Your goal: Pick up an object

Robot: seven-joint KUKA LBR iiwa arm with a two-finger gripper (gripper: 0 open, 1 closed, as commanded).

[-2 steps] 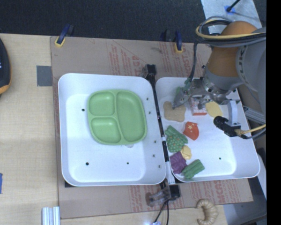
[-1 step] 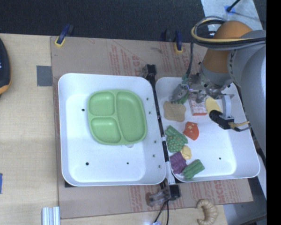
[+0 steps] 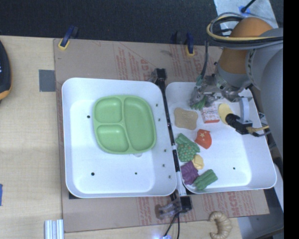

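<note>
1. Looks like the reach-and-grab step: the grey arm's two-finger gripper is down at the far end of the right white bin, right over a dark green toy vegetable. Can't tell if it's open, closed or holding that piece.
2. Next it needs a clear close on one piece, then a straight lift.
3. Count: two bins, one green divided plastic plate in the left white bin, roughly nine toy foods on the right.
</note>
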